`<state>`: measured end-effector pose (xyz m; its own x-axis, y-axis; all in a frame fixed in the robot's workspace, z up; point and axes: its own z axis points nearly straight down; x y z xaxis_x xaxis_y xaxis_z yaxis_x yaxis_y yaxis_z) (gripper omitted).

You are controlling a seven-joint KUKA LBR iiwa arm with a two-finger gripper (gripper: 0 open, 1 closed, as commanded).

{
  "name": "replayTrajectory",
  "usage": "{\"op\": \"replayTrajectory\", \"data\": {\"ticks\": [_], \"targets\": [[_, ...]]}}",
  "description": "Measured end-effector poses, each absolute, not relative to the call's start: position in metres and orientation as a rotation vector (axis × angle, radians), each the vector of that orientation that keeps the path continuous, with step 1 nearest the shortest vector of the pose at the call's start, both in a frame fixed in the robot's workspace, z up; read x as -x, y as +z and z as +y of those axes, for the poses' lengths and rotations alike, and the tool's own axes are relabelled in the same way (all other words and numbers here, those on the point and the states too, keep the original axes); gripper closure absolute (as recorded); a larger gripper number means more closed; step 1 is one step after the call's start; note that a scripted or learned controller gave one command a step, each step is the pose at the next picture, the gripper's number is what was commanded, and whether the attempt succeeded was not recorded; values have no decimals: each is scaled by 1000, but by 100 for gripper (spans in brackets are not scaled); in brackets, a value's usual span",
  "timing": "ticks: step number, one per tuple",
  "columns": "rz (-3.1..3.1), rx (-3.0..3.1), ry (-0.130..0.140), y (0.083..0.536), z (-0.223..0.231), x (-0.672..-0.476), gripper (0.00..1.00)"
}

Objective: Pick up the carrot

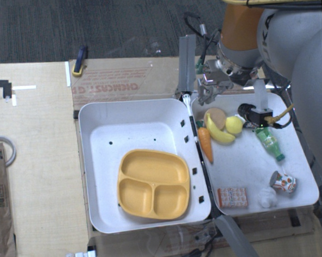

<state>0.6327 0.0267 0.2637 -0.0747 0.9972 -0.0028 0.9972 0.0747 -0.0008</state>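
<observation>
- Yellow divided tray (153,184) sits in the left bin (92,156).
- Carrot (205,144) lies against the right bin's (308,170) left wall, beside the banana (220,133).
- Pincer (208,92) hovers above the far-left corner of that bin; its opening is too blurred, I cannot tell.

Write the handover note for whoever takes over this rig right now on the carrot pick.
Gripper: above the far left corner of the right bin, holding nothing that shows; whether its fingers are open or shut cannot be told.
Carrot: lying in the right bin along its left wall, just beyond the gripper's spot toward the near side, touching the banana.
Nearby: a lemon, a green bottle, a small red box.
Left bin holds a yellow divided tray.
Done: nothing yet; carrot not lifted.
Left: descend on the carrot, grasp, lift.
</observation>
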Motion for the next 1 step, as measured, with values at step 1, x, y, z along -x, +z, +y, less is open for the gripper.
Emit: {"op": "replayTrajectory", "data": {"ticks": [1], "targets": [[2358,-2078,-7,121,102,-607,100]]}}
